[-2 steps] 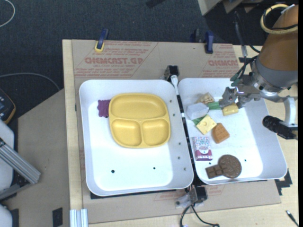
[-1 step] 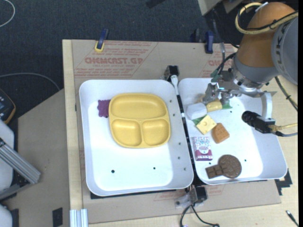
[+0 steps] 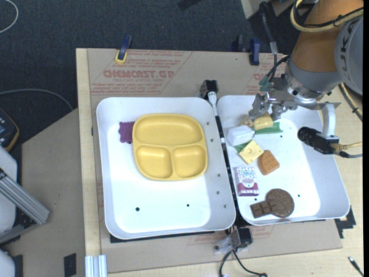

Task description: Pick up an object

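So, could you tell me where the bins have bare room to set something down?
The left bin is bare along its near edge, below the yellow tray. The right bin is bare on its right side, right of the cookie and orange block. Its left side, from the gripper down to the packet, is crowded.
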Robot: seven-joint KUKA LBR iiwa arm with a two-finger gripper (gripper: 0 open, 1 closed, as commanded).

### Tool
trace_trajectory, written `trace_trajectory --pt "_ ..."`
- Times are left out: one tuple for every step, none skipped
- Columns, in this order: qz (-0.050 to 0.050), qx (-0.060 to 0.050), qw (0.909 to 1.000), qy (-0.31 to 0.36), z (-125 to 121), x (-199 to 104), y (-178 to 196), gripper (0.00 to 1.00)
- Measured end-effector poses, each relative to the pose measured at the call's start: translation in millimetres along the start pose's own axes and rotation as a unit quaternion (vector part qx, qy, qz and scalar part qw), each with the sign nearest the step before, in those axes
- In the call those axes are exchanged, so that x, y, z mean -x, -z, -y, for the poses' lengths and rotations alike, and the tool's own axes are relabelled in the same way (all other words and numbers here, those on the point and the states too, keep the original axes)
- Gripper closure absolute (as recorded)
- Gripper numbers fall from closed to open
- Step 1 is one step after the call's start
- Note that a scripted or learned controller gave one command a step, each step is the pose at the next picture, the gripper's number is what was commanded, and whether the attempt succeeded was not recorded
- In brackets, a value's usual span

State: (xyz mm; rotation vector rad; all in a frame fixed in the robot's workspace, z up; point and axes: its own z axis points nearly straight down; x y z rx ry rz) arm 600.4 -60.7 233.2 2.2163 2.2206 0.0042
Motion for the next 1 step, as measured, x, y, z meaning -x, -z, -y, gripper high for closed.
trace_trajectory --pt "0.0 -0.003 1.0 -0.001 3.7 5.0 -1.1 1.0"
